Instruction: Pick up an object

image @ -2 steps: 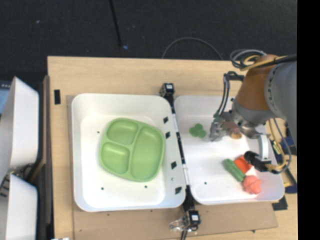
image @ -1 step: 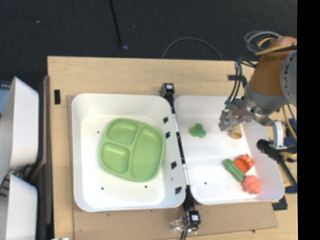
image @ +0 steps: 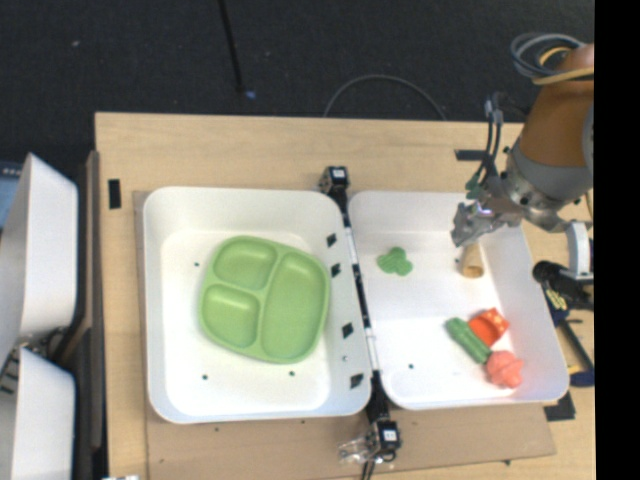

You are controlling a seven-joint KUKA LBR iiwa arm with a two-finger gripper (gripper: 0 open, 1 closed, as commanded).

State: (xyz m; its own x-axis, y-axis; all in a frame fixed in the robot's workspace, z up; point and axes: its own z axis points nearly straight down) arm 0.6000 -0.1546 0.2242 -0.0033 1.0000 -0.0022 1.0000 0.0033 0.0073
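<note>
Hovering my pincer [image: 472,230] just above the tan cone [image: 471,260] in the right bin [image: 420,388]; I can't tell its state. I'd centre over the cone, descend straight, then close gently.

Small tan cone-like piece [image: 471,260] lies in right bin [image: 420,368].

left bin [image: 180,388]: green tray [image: 265,298] | right bin [image: 420,388]: gripper [image: 470,230] above tan piece [image: 471,260]

Smooth, seemingly plastic green tray [image: 265,299]; matt pale wood bench [image: 240,148].
</note>
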